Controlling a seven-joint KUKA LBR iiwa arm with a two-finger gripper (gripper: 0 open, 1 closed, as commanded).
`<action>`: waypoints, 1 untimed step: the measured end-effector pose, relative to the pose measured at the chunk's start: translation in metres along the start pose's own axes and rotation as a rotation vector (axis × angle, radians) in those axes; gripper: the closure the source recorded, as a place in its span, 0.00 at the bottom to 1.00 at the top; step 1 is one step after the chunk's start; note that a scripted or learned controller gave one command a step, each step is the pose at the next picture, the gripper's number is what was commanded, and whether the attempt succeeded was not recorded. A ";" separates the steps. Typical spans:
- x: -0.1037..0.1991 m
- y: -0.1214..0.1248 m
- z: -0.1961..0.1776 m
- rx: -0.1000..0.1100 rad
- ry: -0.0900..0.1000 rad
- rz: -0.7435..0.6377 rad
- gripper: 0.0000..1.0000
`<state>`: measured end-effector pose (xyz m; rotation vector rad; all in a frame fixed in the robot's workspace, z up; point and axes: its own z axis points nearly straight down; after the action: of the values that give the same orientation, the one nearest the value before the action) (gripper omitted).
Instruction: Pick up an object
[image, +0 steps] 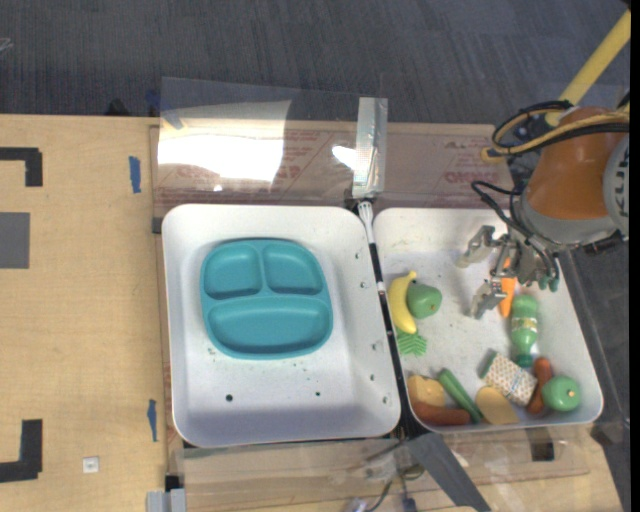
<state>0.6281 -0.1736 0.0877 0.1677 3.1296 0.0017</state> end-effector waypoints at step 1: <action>-0.004 0.000 -0.015 0.003 -0.015 0.000 1.00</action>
<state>0.6322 -0.1742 0.1028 0.1662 3.1148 -0.0045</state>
